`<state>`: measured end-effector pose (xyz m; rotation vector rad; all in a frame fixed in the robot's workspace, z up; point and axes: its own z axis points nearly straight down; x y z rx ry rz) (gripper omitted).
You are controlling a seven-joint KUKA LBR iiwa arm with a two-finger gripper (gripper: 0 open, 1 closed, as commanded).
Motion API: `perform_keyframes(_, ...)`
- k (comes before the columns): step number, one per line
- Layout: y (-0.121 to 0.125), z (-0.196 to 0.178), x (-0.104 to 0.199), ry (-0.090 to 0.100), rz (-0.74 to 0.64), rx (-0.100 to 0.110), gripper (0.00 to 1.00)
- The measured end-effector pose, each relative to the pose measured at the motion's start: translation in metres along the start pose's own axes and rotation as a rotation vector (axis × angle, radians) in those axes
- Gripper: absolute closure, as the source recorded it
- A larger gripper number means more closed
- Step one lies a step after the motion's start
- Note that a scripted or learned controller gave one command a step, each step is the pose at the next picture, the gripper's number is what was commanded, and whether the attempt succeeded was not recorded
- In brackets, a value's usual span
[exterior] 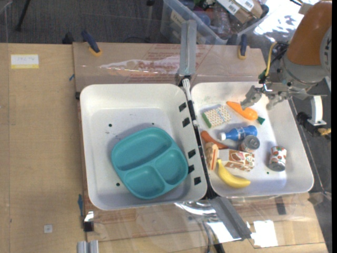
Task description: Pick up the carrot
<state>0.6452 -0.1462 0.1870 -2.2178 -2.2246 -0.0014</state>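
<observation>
Gripper (261, 95) spread open, nothing between its fingers, poised just at the carrot's (242, 110) 1 o'clock (carrot lying in the right bin (300, 165), far end).

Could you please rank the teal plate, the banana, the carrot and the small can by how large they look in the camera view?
1. teal plate, by far
2. banana
3. carrot, close to the banana, so unsure
4. small can
</observation>
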Motion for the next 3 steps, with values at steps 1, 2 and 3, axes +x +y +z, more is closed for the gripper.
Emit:
perform_keyframes(1, 0.025, 0.095, -0.032, -0.004, 0.067, -0.012, 0.00)
perform_keyframes(2, 0.025, 0.085, -0.031, -0.007, 0.063, -0.008, 1.00)
perform_keyframes(3, 0.013, -0.023, 0.046, -0.001, 0.005, -0.003, 1.00)
